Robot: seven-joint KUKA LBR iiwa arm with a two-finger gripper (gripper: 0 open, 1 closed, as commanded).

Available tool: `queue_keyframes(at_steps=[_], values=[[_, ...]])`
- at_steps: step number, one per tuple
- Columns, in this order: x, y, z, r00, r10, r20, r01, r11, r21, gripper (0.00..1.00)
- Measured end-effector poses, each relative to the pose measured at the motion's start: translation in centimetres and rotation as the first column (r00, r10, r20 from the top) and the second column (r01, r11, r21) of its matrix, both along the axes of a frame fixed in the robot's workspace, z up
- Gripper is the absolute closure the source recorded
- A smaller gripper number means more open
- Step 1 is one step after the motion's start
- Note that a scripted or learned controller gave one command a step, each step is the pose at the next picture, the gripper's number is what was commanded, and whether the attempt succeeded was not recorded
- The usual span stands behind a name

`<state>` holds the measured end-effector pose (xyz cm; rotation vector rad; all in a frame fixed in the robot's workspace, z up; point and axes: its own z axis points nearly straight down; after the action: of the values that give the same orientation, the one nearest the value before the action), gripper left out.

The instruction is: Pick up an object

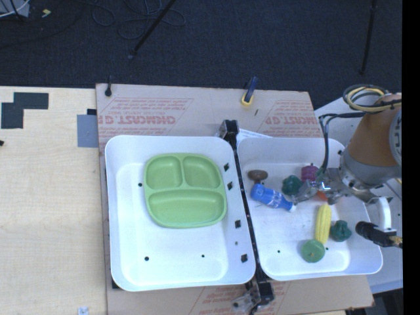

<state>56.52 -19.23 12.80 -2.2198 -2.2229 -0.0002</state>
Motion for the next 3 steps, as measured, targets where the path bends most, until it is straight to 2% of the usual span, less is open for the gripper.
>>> queue_keyframes(at_steps=[1,2,3], values=[[0.1,0.2,-3.1,1.000,-0.001,-0.002,0.001,1.000,0.000,0.00],[0.0,0.2,-3.5,1.000,-0.004,-0.005,0.004,1.000,0.003,1.00],[0.0,0.1,-0.9,1.000,-0.005,-0.006,0.005,1.000,0.002,1.00]])
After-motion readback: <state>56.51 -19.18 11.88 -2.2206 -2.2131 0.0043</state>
